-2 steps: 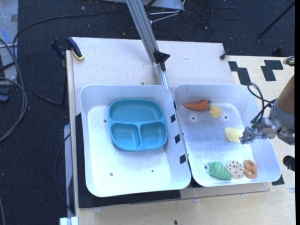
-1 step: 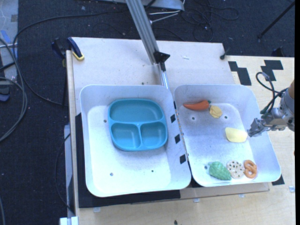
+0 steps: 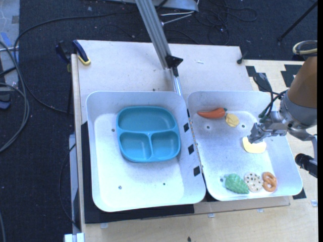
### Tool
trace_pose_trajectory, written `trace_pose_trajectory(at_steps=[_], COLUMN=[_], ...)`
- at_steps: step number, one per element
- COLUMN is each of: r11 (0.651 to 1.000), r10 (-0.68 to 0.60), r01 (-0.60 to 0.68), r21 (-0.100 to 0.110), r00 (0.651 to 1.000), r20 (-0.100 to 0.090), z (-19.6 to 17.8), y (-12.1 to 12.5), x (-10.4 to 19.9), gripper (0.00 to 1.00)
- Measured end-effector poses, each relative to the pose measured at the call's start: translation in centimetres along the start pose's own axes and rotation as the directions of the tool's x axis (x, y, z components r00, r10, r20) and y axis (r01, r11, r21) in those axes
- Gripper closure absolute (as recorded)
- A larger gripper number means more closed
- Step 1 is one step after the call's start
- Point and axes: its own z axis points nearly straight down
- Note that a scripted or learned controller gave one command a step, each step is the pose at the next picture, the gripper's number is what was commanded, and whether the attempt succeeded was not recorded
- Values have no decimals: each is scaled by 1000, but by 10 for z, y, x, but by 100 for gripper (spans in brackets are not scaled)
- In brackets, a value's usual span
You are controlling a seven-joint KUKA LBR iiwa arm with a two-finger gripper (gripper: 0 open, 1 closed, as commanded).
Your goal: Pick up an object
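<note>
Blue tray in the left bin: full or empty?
Empty. All three compartments of the blue tray show bare blue plastic.

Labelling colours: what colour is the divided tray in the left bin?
Light blue, a three-compartment plastic tray in the left white bin; the camera view shows it clearly.
</note>
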Motion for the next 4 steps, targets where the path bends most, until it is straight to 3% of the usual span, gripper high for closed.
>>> trace_pose_trajectory(at_steps=[4], r11=[1000], r10=[0], r01=[0], r21=[-1], r00=[1000], r20=[0], z=[-24], y=[66], x=[204], gripper=[100])
